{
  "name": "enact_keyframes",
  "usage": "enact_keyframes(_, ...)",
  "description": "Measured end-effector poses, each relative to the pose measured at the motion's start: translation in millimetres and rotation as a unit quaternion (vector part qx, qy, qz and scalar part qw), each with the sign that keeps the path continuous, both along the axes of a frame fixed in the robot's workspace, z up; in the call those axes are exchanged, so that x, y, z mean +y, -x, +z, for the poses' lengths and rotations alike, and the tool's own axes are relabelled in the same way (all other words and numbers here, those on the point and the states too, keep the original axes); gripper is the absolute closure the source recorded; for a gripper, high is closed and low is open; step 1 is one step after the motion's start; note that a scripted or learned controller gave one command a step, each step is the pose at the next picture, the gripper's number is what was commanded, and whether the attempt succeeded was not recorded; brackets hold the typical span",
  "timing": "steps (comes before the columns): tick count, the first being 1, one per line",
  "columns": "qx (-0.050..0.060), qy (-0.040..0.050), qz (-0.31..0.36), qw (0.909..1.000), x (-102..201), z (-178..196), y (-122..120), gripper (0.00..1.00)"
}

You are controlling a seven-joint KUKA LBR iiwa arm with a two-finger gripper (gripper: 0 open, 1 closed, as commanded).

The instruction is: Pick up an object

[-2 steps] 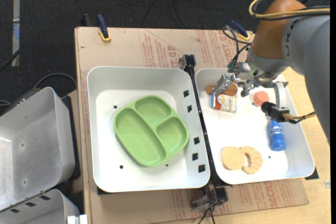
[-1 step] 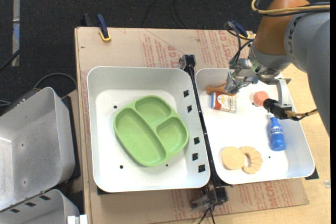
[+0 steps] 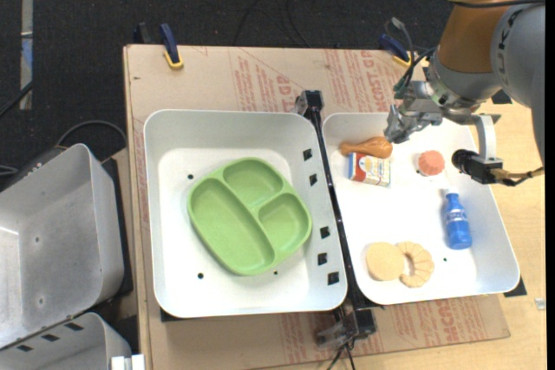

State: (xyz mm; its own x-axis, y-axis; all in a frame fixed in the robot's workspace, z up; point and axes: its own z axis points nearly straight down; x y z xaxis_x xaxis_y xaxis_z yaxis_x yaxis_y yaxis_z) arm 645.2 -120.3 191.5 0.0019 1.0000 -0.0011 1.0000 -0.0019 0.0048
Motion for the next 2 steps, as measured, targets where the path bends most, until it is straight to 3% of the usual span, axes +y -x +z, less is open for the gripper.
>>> enact_keyframes(1,-0.001,-0.0001,0.002,1.0000,3,61,5,1.00)
enact_keyframes(2,0.000,0.0000,0.002,1.0000,3,95,4,1.00)
